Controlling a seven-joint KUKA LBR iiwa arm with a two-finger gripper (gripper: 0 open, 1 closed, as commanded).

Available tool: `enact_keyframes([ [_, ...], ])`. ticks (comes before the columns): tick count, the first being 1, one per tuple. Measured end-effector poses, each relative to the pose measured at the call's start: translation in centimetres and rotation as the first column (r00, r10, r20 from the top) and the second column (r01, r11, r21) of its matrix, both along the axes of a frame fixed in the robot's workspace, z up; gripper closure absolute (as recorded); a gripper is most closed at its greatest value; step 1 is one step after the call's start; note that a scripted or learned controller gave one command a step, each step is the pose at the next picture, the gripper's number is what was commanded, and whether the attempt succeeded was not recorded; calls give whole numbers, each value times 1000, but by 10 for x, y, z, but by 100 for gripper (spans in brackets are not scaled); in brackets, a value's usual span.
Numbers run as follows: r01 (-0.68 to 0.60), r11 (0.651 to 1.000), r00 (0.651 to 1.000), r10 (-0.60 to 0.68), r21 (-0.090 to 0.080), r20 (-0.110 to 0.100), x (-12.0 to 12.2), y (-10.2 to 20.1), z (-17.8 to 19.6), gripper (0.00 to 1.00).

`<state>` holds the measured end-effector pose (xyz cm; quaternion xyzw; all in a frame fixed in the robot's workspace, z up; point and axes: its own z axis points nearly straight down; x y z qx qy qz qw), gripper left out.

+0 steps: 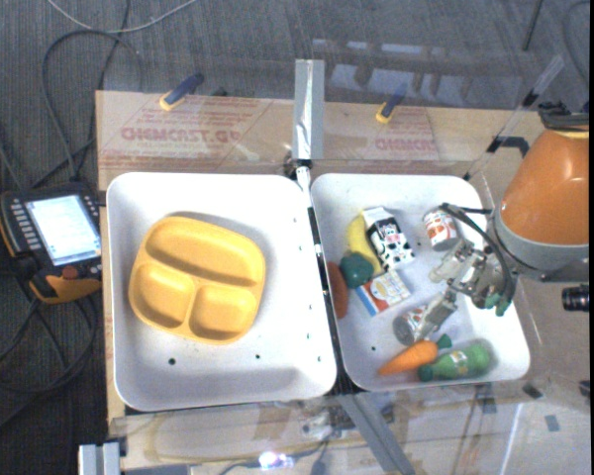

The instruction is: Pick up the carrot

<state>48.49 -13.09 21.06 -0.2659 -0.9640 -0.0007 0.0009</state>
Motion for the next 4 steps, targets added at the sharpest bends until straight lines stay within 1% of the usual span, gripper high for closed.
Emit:
enact_keyframes([
  [1,-142,990,990,142,0,-2,-1,-44,-83,0],
  [2,-426,904,904,427,-15,15,5,-4,-120,0],
  [3,-350,937,937,350,0,4,34,-46,-117,0],
  [4,-351,936,936,351,1,7,36,-44,-109,100],
])
